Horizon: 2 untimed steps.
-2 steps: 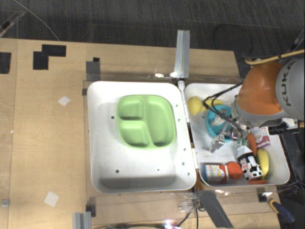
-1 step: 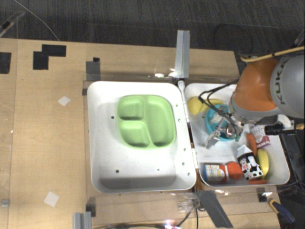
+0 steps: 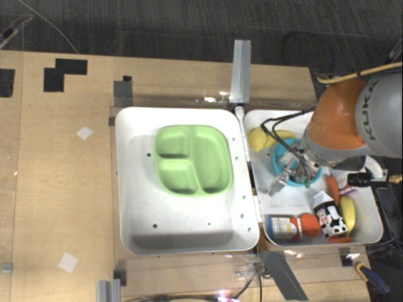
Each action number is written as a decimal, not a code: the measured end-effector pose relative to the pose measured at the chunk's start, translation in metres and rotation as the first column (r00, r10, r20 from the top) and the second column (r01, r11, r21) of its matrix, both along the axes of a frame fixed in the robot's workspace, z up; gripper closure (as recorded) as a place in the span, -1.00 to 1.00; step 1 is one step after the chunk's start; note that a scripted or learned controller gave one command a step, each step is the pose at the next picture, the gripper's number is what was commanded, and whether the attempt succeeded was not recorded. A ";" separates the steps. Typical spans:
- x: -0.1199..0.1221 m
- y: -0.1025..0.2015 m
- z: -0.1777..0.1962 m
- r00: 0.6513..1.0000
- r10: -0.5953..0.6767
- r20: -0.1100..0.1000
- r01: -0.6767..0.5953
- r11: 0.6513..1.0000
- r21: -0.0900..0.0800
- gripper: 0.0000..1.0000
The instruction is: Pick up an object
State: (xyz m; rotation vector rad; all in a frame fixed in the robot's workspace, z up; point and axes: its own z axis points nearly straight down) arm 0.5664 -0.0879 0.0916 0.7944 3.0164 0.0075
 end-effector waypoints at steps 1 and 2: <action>0.017 0.003 0.000 0.990 -0.142 -0.005 0.142 0.990 0.003 -1.00; 0.020 0.001 0.016 0.990 -0.138 0.004 0.138 0.990 0.000 1.00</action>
